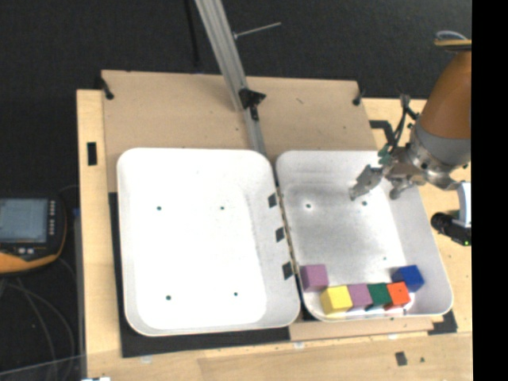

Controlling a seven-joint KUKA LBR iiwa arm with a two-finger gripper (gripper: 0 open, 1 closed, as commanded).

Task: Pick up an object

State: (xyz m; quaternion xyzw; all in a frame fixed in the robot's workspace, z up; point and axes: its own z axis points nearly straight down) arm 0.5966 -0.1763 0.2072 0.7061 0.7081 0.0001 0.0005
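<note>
Several small blocks lie along the near edge of the right bin (333,213): a purple block (314,275), a yellow block (336,298), another purple block (359,294), a green block (379,294), an orange block (398,294) and a blue block (409,276). My gripper (379,181) hangs over the far right part of that bin, well away from the blocks. Its fingers (364,182) are spread apart with nothing between them.
The left bin (194,236) sits beside the right one, joined by dark clips (279,234). A slanted metal bar (226,54) rises from behind the bins. A small device (28,225) rests off the bench at the left.
</note>
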